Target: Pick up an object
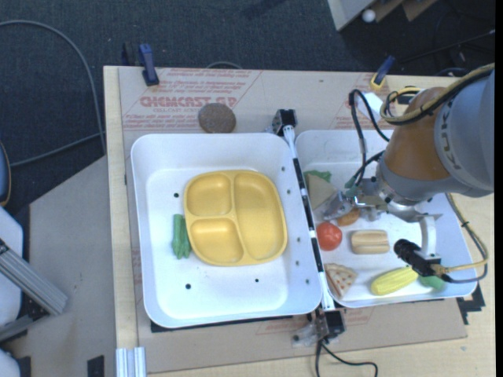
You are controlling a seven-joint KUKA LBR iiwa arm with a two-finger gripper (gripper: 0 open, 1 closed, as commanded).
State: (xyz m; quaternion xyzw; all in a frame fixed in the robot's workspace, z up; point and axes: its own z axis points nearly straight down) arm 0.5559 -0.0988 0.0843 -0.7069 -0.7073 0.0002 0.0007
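Observation:
My gripper (343, 205) is low in the right bin (464, 246), near its left-centre, at the end of the grey arm with the orange band (413, 157). Right under it an orange-brown piece (348, 219) peeks out, partly hidden. A red tomato (329, 235) lies just below the gripper, and a tan bread roll (369, 242) is beside the tomato on the right. A green leaf-like piece (318, 181) sits above and left of the gripper. A yellow corn cob (396, 280) and a triangular cracker-like slice (339, 276) lie along the bin's front.
The left bin (149, 179) holds a yellow divided plate (234, 215) and a green pea pod (181, 236) to its left. A brown round object (217, 118) rests on the bench behind the bins. Black cables (363, 132) hang by the arm.

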